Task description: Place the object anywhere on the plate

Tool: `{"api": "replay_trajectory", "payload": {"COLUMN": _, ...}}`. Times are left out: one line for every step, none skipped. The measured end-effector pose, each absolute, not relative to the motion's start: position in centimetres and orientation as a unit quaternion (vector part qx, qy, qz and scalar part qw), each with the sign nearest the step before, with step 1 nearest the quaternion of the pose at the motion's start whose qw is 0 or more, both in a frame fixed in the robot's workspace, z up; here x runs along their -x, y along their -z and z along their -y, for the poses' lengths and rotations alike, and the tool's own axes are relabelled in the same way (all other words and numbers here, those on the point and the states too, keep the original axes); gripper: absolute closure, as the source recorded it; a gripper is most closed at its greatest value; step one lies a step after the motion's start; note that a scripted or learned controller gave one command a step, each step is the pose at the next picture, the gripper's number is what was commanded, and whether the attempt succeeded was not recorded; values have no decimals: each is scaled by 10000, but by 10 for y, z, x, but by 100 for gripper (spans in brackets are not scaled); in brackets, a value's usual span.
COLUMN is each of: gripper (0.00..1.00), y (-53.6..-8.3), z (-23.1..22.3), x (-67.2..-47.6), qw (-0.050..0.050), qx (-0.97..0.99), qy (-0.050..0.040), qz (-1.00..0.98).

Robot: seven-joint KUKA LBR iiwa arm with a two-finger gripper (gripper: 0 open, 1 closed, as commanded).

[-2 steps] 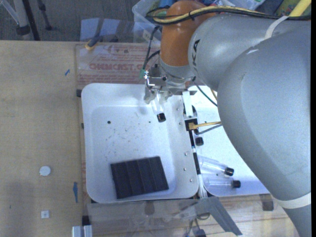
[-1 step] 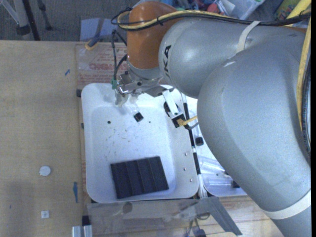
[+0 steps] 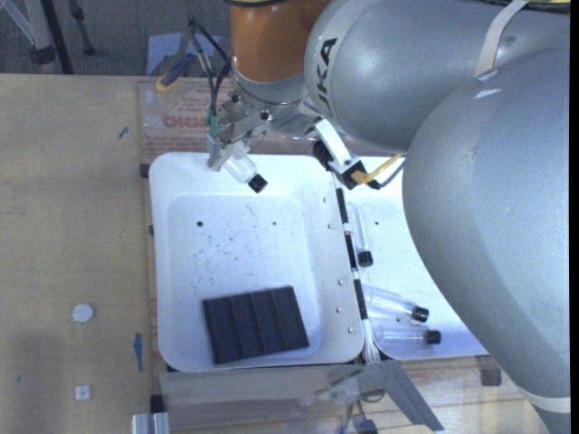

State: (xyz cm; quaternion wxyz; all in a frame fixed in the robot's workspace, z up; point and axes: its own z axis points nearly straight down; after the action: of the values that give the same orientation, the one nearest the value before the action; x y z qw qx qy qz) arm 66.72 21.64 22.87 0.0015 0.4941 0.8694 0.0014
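Observation:
A dark grey ridged plate lies flat in the near part of the left bin. My gripper hangs over the far left corner of that bin, well away from the plate. It is shut on a clear plastic tube with a black cap. The tube sticks out from between the fingers at a slant, its cap pointing down and to the right. The orange band and the grey arm fill the upper right.
The right bin holds three more clear tubes with black caps: one along the divider and two near the front. The arm covers most of that bin. A small white disc lies on the bench at left.

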Motion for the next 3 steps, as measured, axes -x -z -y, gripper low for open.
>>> {"api": "replay_trajectory", "payload": {"gripper": 100, "y": -239, "z": -217, "x": -668, "qw": 33, "qx": -4939, "qy": -27, "qz": -8695}}
{"api": "replay_trajectory", "payload": {"gripper": 100, "y": -250, "z": -217, "x": -669, "qw": 53, "qx": -4939, "qy": -41, "qz": -8695}}
{"api": "replay_trajectory", "payload": {"gripper": 100, "y": -337, "z": -217, "x": -667, "qw": 28, "qx": -3678, "qy": -20, "qz": -9299}}
